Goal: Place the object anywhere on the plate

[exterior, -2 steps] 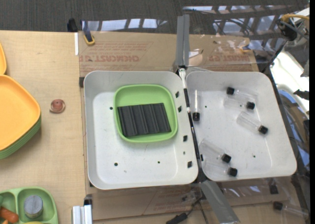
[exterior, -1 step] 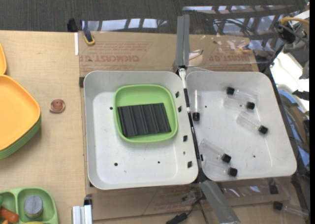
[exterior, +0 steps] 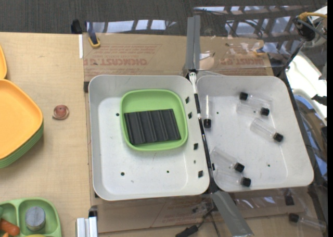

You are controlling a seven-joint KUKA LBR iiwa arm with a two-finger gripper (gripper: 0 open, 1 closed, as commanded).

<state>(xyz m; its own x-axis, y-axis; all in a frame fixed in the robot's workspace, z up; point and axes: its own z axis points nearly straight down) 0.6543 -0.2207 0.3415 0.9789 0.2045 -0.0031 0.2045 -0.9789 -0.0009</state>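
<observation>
A green square plate lies in the left white bin, toward its back. A dark grey ribbed rectangular slab rests flat on the plate and covers most of its floor. In the right white bin lie several clear plastic tubes with black caps, among them one at the back, one at mid right and one near the front. Another tube lies along the right bin's left wall.
A stack of orange plates sits at the far left of the bench, with a small reddish disc beside it. A green compartment tray is at the bottom left. Cardboard lines the back, and a metal post rises between the bins.
</observation>
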